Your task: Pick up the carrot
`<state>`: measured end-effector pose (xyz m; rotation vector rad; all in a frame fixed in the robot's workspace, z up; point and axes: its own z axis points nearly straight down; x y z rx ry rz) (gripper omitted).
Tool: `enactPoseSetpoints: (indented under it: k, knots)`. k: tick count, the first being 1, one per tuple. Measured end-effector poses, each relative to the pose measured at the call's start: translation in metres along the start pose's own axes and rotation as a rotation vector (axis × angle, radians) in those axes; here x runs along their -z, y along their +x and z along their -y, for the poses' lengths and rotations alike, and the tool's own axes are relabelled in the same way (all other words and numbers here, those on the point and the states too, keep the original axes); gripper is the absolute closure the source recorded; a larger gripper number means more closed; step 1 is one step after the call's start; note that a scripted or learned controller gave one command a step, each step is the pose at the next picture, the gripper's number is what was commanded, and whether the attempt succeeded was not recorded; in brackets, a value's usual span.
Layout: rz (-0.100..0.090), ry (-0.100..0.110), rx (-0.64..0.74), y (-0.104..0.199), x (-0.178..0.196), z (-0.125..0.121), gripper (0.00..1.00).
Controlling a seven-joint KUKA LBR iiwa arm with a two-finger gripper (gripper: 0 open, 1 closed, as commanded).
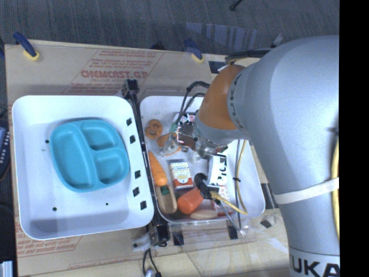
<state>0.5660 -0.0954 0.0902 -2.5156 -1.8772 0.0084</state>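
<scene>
Carrot [157,169]: lies along left wall of right bin [251,178], ungrasped; gripper [183,136] low beside it, finger state cannot be told; step: approach; next: shift left over carrot, descend

Even, bright light falls from above; my arm [294,131] shows a soft sheen on its grey shell. The white bins [34,212] glare pale, with faint shadows inside. The whole view is slightly soft and grainy.

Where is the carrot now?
The carrot lies in the right bin, along its left wall, just left of a small carton.
</scene>
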Motion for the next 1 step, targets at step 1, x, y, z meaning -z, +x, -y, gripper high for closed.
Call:
enactPoseSetpoints:
  k: [1]
  knots:
    - [-0.003, -0.009, 0.042, 0.0138, 0.0676, -0.0724, 0.0]
